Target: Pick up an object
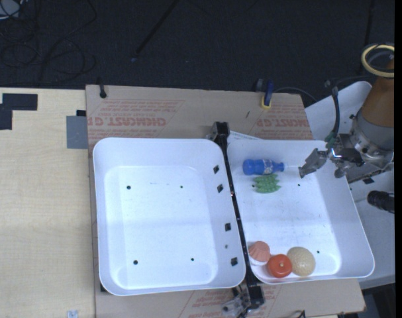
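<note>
Jaws (326,162) spread wide over the right bin (359,234), holding nothing; inside: one blue bottle (262,167), one green toy (267,185), three balls (280,262).

in your right bin (356,240), the blue bottle (262,167) lies on its side at the far end, the green toy (267,185) just beside it; three round toys (281,260) cluster at the near wall.

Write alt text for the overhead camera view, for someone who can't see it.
A grey robot arm reaches in from the right, its tool hovering over the right bin near a blue bottle and a green toy. A pink ball, a red ball and a beige ball cluster at that bin's near edge.
</note>
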`<state>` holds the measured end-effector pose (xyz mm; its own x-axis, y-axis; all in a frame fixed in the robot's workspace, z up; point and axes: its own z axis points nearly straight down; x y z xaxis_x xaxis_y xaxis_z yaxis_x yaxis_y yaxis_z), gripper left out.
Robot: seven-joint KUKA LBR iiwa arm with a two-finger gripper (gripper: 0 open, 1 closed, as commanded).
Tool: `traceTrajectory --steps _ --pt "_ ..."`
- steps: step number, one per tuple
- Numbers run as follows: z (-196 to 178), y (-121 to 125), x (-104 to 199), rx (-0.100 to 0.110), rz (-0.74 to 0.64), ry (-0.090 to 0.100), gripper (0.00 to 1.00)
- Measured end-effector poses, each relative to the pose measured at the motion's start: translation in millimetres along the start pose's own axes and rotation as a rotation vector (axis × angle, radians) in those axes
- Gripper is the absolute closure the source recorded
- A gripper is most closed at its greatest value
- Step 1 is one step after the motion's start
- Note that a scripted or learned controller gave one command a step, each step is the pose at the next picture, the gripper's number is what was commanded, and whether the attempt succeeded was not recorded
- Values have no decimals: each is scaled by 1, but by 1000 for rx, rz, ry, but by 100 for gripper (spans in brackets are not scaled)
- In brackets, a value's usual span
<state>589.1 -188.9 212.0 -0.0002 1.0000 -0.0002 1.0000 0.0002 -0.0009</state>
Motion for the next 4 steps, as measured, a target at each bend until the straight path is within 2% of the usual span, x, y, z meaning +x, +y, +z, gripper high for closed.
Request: traceTrajectory --steps 1,2,3,4 --pt "-123 14 27 -13 -4 -2 0" --pt "-159 -12 -5 -3 3 -2 0" --pt "-226 -68 -26 -6 3 -3 0" --pt "-231 -65 -25 1 -3 0 100"
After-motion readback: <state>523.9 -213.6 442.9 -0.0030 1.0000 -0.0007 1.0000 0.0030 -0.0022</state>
